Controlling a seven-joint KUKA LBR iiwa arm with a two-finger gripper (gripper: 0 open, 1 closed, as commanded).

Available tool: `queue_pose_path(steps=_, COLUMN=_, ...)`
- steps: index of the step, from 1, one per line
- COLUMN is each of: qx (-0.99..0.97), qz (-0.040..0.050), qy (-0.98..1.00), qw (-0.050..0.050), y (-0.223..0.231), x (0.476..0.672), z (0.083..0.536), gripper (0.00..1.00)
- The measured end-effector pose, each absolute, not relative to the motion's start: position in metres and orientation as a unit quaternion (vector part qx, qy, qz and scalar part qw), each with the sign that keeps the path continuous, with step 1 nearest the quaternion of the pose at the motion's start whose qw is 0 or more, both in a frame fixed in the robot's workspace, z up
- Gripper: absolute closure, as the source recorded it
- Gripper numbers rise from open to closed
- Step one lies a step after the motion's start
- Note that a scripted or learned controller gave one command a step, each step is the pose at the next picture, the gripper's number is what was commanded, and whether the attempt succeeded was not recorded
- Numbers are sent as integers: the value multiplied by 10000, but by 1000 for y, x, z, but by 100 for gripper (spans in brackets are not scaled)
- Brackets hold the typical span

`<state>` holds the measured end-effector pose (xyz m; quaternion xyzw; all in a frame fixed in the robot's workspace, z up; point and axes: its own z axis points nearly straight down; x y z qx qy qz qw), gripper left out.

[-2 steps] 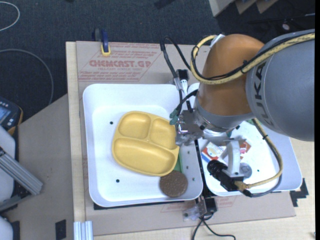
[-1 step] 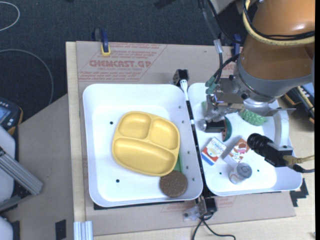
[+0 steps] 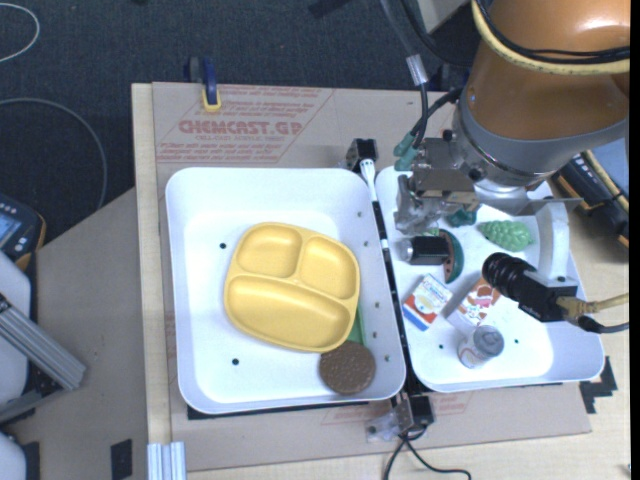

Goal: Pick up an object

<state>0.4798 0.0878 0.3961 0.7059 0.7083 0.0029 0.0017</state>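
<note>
Camera view is showing the grey two-finger gripper (image 3: 420, 223) hanging over the left part of the right white shallow bin (image 3: 575, 353), just above a small black boxy object (image 3: 430, 249); whether its jaws are released or clenched cannot be told. That object is lying near the bin's left wall and is looking light, rigid and smooth, so gripping across its short sides is appearing soundest, with slipping the likely risk.

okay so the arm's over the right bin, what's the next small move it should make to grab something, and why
Probably a short straight descent. The gripper hangs at the right bin's upper left corner, close above a small black object lying against a dark round piece. Nothing shows between its fingers, so lowering over the black object looks like the shortest way to a grasp.
</note>
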Motion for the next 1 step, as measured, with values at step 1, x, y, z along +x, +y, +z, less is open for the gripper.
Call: queue_pose_path(steps=1, qx=7065, qz=19, qy=7077, qw=22, y=87, x=480, z=405, gripper=100)
